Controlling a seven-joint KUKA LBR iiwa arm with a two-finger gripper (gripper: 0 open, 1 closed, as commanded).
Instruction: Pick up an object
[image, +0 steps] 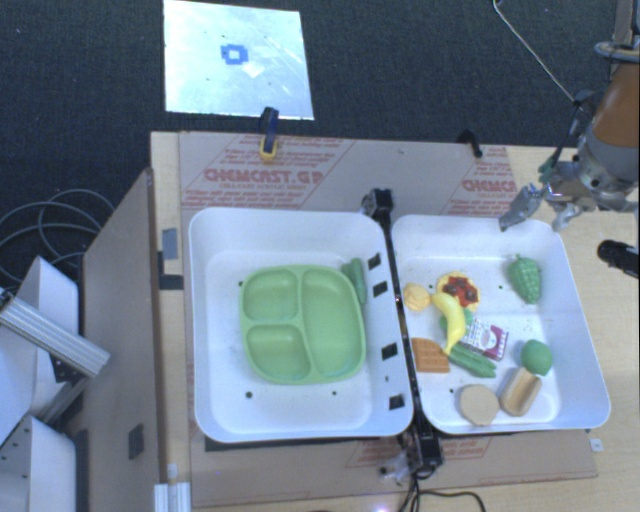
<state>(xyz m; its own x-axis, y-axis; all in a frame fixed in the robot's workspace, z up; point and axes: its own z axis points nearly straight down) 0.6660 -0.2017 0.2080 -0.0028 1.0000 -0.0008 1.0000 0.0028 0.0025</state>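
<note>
Tray (300, 325) sits in the left bin (215, 250); right bin (575, 300) holds food items, banana (453, 320) roughly central, perhaps overlapping neighbours.

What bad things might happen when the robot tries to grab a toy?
The toys crowd together: the yellow banana touches the small pizza slice and green pod, so fingers may nudge neighbours. The metal two-finger gripper hangs open at the right white bin's far rim and might bump it.
</note>
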